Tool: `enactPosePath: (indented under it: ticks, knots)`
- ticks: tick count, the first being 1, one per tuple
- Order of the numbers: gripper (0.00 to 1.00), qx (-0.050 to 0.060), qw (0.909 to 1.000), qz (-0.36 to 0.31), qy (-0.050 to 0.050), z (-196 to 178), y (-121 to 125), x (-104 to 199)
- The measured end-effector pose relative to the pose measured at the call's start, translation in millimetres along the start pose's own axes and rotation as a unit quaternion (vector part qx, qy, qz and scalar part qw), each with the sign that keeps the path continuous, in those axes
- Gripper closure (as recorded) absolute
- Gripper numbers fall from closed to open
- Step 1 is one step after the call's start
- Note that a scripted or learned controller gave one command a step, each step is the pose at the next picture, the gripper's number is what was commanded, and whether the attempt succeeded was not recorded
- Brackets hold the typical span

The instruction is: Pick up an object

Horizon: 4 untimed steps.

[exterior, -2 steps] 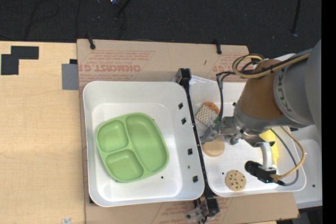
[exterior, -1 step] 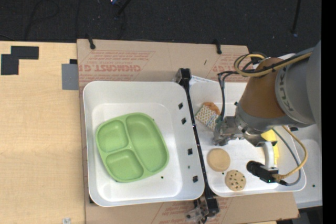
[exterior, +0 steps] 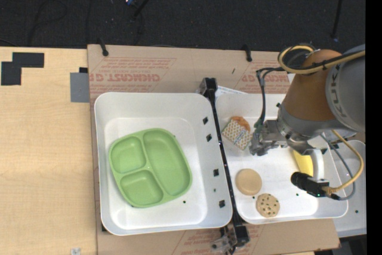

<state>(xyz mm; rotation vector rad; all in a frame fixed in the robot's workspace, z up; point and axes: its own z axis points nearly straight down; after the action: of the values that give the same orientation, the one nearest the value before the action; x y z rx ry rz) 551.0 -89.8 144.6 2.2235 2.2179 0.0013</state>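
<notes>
The arm reaches into the right bin (exterior: 334, 212) from the counter's right edge, its claw (exterior: 258, 147) low over the bin's middle, just beside a patterned packet (exterior: 237, 132) that lies toward the bin's far-left corner. Whether the claw is clenched or released cannot be told from this angle, and nothing is seen between its tips. A tan round disc (exterior: 248, 181) sits near the bin's left wall, with a chocolate-chip cookie (exterior: 268, 205) just beside it toward the near edge. A yellow piece (exterior: 302, 162) lies partly under the arm. In the left bin (exterior: 197, 212) rests a green divided plate (exterior: 149, 168), turned at a slant.
</notes>
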Motion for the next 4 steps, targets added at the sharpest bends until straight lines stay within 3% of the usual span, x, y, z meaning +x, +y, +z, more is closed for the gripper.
enactPosePath:
  ticks: [1, 2, 3, 4]
  knots:
    - [1.00, 0.000, 1.0000, -0.002, 0.000, -51.8, -1.1, 9.8]
    - [1.00, 0.001, 1.0000, -0.002, 0.000, -76.4, -0.7, 8.9]
    - [1.00, 0.004, 1.0000, -0.003, 0.001, -67.2, -19.0, 58.1]
    - [1.00, 0.002, 1.0000, -0.004, 0.001, -81.1, -28.1, 108.9]
